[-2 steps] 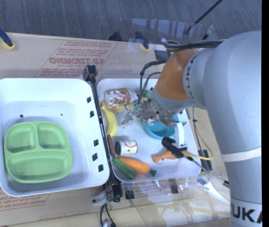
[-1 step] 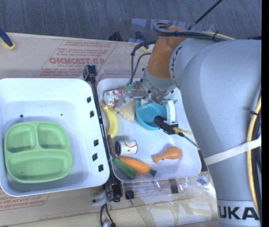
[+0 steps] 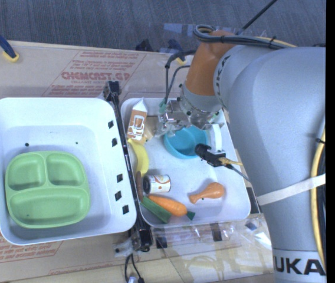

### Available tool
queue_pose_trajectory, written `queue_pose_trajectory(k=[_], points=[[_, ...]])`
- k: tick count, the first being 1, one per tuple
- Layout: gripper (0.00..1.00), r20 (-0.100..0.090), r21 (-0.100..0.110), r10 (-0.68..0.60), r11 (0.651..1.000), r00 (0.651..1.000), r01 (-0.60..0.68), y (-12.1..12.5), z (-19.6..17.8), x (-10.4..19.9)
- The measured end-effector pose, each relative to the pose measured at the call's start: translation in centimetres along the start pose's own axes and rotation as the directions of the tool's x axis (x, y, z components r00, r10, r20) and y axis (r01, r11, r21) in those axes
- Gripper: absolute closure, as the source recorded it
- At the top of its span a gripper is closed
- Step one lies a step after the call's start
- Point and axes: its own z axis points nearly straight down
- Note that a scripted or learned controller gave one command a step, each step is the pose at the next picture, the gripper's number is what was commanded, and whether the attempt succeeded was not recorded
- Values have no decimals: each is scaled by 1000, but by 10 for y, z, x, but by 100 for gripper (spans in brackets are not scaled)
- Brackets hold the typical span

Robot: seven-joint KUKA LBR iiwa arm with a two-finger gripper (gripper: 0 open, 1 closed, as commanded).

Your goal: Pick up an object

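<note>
My gripper (image 3: 172, 119) hangs low in the back of the right bin (image 3: 238, 181), just above the far rim of a blue bowl (image 3: 185, 145). A small brown-and-white carton (image 3: 137, 122) lies just left of the gripper. In front of the carton, a yellow banana (image 3: 140, 155) rests against the bin's left wall. Nearer the front are a small can (image 3: 158, 184) on its side, an orange carrot (image 3: 168, 205) and an orange toy drumstick (image 3: 207, 193). The wrist hides the gripper's tips.
The left bin (image 3: 14, 117) holds a green divided plate (image 3: 48, 188). A dark green vegetable (image 3: 155, 210) lies beside the carrot. The grey arm (image 3: 273, 128) covers the right bin's right side. Cardboard (image 3: 67, 69) lies behind the bins.
</note>
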Motion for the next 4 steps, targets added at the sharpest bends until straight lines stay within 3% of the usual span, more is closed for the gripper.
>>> queue_pose_trajectory(k=[1,2,3,4], points=[[100,-12,-41,285,958,958,-285,7,-92,50],[100,-14,-35,371,928,928,-372,-42,-128,75],[0,-13,-33,372,928,928,-372,-43,-127,75],[0,-9,-27,364,931,931,-364,-13,-51,26]])
